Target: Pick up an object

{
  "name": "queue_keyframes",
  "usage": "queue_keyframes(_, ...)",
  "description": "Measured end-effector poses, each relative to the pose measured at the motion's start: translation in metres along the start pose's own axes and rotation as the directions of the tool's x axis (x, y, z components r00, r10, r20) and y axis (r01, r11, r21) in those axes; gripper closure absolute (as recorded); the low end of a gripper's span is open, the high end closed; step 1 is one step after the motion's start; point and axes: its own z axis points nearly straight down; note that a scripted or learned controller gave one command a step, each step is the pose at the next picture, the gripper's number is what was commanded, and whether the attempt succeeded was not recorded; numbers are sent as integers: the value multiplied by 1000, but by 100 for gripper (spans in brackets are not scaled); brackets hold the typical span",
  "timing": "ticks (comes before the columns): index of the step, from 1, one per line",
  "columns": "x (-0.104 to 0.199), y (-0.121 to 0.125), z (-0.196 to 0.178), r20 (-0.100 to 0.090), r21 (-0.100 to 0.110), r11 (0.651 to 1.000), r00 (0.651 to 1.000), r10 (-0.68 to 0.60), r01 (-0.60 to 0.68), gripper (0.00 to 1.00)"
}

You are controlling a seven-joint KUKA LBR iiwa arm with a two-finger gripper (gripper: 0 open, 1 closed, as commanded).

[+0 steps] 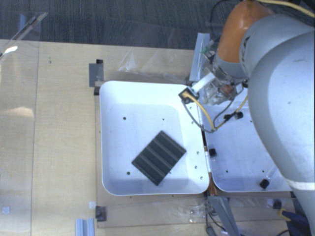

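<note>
**Ribbed block lies alone in the left bin**

In the lower middle of the frame, a dark ribbed rectangular block lies flat and turned diagonally on the floor of the left white bin. The grey arm fills the right side, its orange band at the upper right. The hand hangs over the top edge where the left bin meets the right bin, well apart from the block; whether it is spread or pressed together cannot be told. Both bins sit on the wooden table.
</note>
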Motion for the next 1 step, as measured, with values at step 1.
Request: queue_keyframes(1, 34, -30, 11, 1, 1, 1000, 1000, -8, 8, 100)
